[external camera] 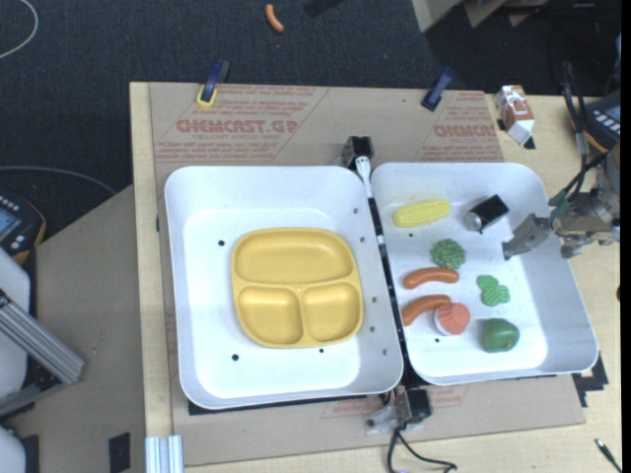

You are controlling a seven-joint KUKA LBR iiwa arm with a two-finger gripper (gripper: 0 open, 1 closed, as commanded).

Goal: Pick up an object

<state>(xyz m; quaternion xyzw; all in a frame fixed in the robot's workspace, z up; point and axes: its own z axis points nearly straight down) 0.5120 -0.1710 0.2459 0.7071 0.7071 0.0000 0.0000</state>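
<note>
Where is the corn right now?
The corn lies in the right bin, near its top left corner, with the broccoli just below it and a small black block to its right.

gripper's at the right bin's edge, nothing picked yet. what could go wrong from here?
1. Clutter: the two sausages, the tomato slice and the broccoli lie close together, so a descent there may catch two items or knock one aside.
2. The gripper sits nearest the black block, over the bin wall; a low move could clip that wall.
</note>
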